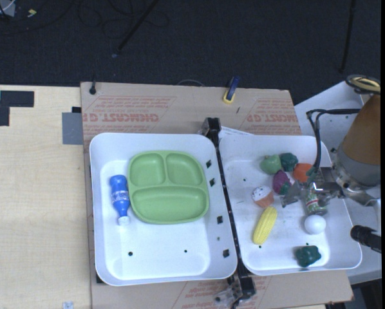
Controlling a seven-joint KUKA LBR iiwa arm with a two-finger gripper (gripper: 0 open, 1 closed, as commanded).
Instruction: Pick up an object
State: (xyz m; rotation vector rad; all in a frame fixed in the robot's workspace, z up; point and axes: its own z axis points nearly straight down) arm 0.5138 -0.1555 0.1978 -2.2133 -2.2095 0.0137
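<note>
My gripper (307, 197) is low in the right bin (347, 256), reaching in from the right. It sits amid a cluster of toys: a purple piece (281, 182) just to its left, an orange piece (303, 171) above it, and a white ball (315, 224) right below it. A light green toy (270, 165) and a dark green one (288, 161) lie farther back. A yellow corn cob (264, 225), a small white and orange item (262, 196) and a dark green lump (307, 256) lie apart from the gripper.
The left bin (109, 256) holds a green divided plate (168, 187) and a blue bottle (120, 198) beside it. A black divider clip row (221, 198) runs between the bins. The arm's grey body (363, 150) looms over the right bin's right edge.
</note>
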